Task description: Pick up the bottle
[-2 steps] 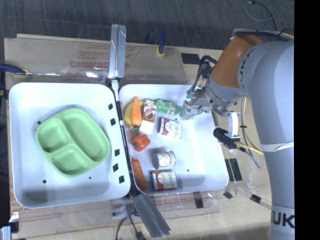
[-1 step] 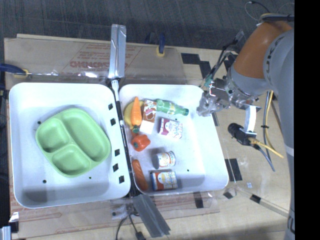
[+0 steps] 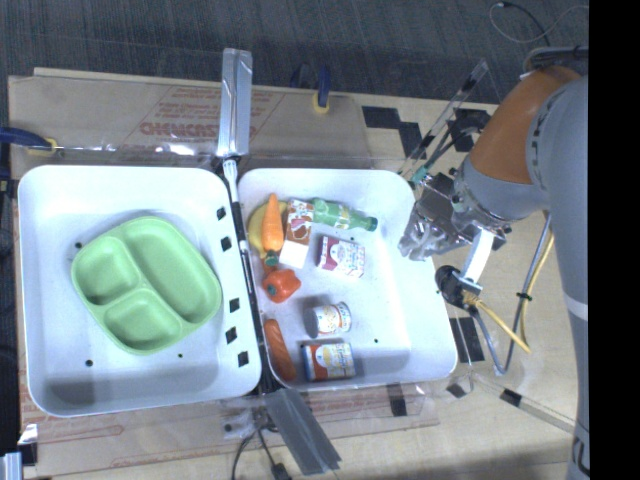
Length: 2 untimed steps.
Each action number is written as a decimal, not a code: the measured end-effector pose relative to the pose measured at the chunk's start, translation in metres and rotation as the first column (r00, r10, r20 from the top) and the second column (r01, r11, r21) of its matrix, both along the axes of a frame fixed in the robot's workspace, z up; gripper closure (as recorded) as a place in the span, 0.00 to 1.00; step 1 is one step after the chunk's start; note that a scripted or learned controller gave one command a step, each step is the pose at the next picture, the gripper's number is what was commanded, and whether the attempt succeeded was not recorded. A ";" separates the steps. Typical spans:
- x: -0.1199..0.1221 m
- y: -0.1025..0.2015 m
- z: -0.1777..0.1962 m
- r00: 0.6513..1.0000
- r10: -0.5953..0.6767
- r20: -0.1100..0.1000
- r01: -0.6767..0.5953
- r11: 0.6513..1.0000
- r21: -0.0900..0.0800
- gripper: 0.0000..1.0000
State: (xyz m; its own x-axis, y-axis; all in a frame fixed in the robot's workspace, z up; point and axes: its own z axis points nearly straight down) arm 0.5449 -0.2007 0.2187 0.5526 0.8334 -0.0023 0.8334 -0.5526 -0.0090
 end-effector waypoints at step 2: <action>-0.068 -0.004 0.066 0.936 -0.351 0.006 0.351 0.936 -0.002 1.00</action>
